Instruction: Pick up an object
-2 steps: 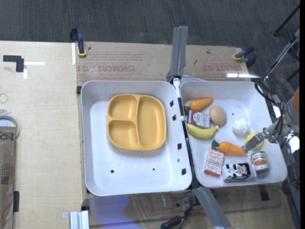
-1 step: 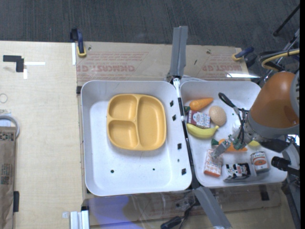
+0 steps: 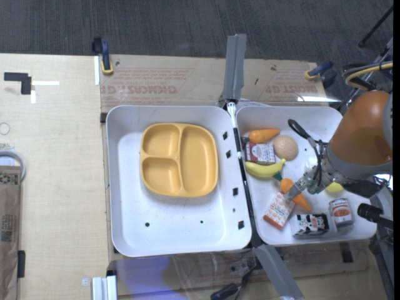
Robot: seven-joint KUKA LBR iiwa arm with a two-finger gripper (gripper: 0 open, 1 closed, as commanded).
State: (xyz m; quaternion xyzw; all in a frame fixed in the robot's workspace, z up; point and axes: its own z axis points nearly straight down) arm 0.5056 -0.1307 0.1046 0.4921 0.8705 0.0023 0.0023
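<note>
1. I see a yellow plate [image 3: 180, 160] with three compartments lying in the left-hand white bin [image 3: 125, 230], toward its far side.
2. Brown cardboard [image 3: 162, 83] with red print lies flat beyond that bin.
3. A blue-and-yellow clamp [image 3: 103, 58] sits at the cardboard's far left corner.
4. A grey bar [image 3: 235, 67] rises from the bin's far right corner.
5. A black L-shaped mark [image 3: 19, 80] sits on the pale bench [image 3: 50, 167].

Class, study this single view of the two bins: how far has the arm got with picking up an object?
Done: the arm has reached into the right bin, and its gripper sits low beside a small carrot. In hand: nothing can be confirmed as held. Left: a clear grasp and lift. The banana, the other carrot and the can lie in the right bin; the yellow divided plate sits in the left bin.
</note>
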